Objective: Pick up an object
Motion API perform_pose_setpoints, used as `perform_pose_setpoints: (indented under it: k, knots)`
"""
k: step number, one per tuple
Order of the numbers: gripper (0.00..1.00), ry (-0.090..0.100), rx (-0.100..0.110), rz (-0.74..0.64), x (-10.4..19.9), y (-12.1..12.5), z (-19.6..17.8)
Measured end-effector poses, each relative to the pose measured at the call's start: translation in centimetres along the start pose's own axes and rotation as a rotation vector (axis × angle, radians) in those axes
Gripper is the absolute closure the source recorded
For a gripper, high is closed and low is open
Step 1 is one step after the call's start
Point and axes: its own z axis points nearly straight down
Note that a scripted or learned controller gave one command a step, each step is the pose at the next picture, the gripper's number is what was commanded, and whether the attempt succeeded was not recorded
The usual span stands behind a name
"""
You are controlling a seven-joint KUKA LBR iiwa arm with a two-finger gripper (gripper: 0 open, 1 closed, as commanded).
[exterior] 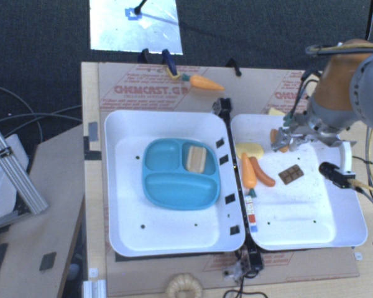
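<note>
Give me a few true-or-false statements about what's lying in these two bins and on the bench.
1. A blue divided plate sits in the left bin. True.
2. The chocolate piece lies on the blue plate. False: it lies in the right bin.
3. A carrot lies on the bench behind the bins. True.
4. The tool hovers over the left bin. False: it is over the right bin's back part.

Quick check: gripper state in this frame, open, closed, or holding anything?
Gripper: cannot be told; it sits low over the right bin beside an orange item, with no visible grasp.
</note>
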Motion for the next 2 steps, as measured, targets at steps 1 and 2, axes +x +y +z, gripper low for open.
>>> perform_pose_setpoints:
  k: [1, 2]
  knots:
    - [1.00, 0.000, -0.002, -0.002, 0.8, -0.5, -5.4]
    - [1.00, 0.000, -0.001, -0.002, 0.9, -0.3, -8.8]
